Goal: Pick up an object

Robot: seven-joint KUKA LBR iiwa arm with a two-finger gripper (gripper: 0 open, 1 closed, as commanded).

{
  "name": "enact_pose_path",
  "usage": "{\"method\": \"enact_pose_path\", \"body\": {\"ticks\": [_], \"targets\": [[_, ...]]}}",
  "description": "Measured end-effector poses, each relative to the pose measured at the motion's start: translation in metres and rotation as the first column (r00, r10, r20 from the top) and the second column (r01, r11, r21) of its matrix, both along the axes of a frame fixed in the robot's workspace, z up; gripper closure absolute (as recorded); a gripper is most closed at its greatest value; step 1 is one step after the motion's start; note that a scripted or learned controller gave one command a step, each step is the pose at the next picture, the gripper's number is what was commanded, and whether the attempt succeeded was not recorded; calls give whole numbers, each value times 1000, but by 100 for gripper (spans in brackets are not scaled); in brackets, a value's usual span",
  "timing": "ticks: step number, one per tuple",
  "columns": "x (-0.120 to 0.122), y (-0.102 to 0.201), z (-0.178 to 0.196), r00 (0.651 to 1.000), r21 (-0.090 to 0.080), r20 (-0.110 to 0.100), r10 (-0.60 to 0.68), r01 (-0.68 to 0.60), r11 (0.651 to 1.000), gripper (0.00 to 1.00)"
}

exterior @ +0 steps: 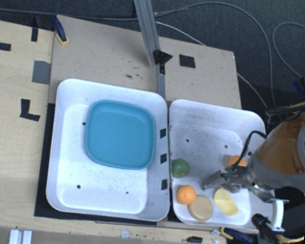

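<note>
Beneath the arm: tan bench [3, 123] on dark carpet | left bin [55, 189] holds teal plate [120, 134] | right bin [211, 116]: green ball [180, 167], orange ball [186, 194], tan disc [201, 207] left of gripper [212, 182] | yellow piece [225, 202] just below it, long axis slanting down-right | grip state: cannot tell

The scene is viewed from one fixed camera set above the desk [3, 123], angled down at a slant. Both white bins [62, 150] are taken in at moderate range (the blue tray [120, 134] lies well left of the tool [220, 181]), with dark floor beyond.
</note>
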State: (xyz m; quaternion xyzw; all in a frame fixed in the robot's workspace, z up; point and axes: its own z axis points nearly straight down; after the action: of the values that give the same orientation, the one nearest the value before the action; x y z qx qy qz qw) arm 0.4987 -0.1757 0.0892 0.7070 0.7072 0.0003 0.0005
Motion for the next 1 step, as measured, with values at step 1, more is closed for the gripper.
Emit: {"method": "enact_pose_path", "body": {"ticks": [1], "targets": [[0,-1,12,1000,-1,3,-1,1,1000,100]]}}
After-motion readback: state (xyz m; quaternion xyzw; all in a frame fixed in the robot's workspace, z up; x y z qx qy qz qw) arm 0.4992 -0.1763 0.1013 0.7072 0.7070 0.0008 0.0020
